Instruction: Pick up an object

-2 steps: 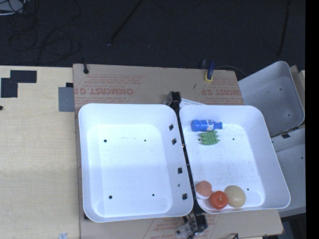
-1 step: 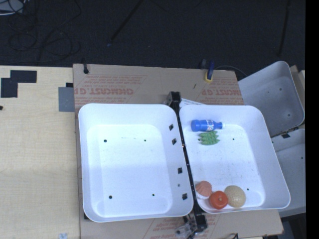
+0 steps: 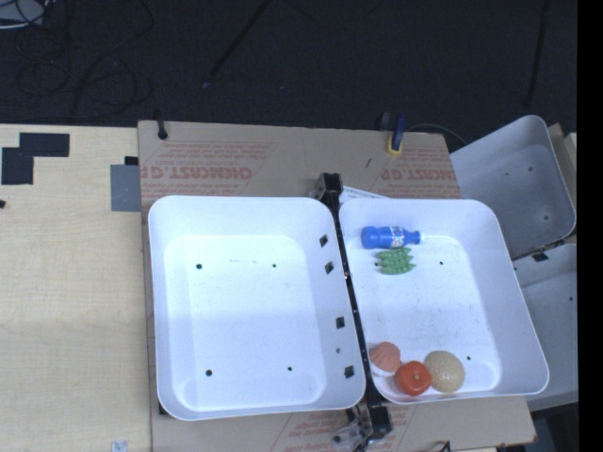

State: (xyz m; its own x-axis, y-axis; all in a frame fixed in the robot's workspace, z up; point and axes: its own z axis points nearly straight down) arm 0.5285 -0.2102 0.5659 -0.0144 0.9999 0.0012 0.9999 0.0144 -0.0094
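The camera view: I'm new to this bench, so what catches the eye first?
A blue bottle lies by the far wall of the right bin, a small green toy just in front of it. In the near corner huddle a red ball, a tan ball and a pink shell.

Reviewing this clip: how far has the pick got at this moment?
Nothing looks done. The blue bottle, green toy, pink piece, red ball and tan ball all lie in the right bin. Nothing is in hand. The whole approach, grasp and lift remain.
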